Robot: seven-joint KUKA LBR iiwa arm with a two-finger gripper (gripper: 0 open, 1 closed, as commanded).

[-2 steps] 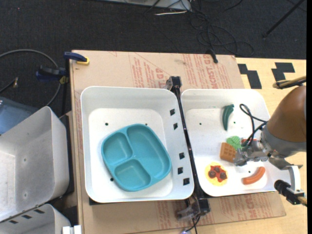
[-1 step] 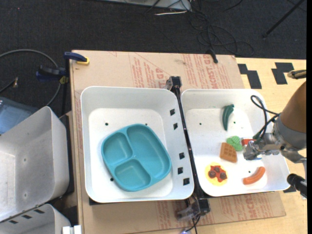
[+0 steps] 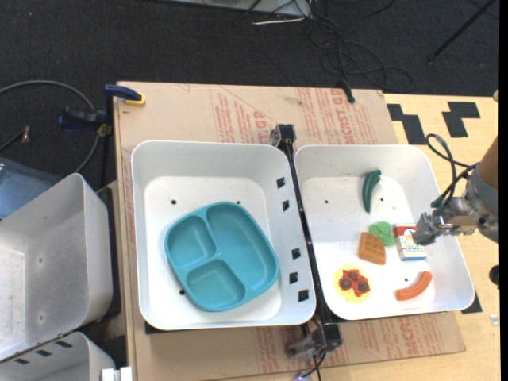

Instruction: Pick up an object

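teal divided plate (image 3: 221,255) in left bin (image 3: 151,165), toy foods in right bin (image 3: 333,161), jaws (image 3: 421,233) over small carton (image 3: 411,248)

Grey arm (image 3: 486,187), black cable looped above, metallic gripper (image 3: 429,230).

Cardboard-topped bench (image 3: 206,117) bears two white bins (image 3: 151,213) side by side.

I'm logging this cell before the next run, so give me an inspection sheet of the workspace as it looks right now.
Surface: cardboard-covered bench bearing left bin and right bin.
Job's things: right bin holds a dark green vegetable, waffle, green leafy piece, small carton, pizza round, sausage.
Clutter: teal divided tray in left bin.
Grippers: gripper low at the carton; fingers unclear.
Cables: black cable beside the arm; more on the floor.
Surroundings: dark floor, grey container at left.
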